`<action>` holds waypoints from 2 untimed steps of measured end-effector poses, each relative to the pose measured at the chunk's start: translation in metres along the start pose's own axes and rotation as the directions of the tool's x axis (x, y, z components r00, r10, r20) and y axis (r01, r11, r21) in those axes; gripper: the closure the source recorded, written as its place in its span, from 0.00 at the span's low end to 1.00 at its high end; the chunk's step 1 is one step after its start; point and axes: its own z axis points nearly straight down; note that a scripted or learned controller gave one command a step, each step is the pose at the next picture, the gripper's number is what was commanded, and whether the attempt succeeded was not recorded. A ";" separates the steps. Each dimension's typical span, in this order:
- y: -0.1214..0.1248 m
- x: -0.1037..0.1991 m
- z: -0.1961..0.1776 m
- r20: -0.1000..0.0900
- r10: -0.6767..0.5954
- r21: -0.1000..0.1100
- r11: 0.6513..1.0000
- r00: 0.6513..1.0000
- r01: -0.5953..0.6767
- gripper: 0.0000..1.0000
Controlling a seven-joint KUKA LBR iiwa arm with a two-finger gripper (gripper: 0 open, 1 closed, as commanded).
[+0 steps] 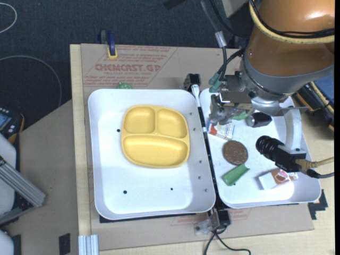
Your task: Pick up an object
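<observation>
Right white bin [305, 193]: the gripper [219, 120] sits low at the far left corner, directly above a small white and red packet [224, 130]. Whether the gripper is open or closed cannot be told, and no object is seen held.

The packet lies flat beside the bin's left wall, its long axis running roughly left to right.

Just near of it lies a flat brown round disc [235, 152], then a green oblong block [235, 174] with its long axis pointing near-left to far-right.

A small white and orange box [276, 178] lies near right.

Left white bin [106, 190]: a yellow plastic divided plate [155, 136].
</observation>
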 end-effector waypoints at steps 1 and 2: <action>0.000 -0.074 -0.055 0.004 0.015 -0.002 1.000 1.000 -0.014 1.00; -0.003 -0.114 0.079 0.004 0.014 0.020 1.000 1.000 -0.015 1.00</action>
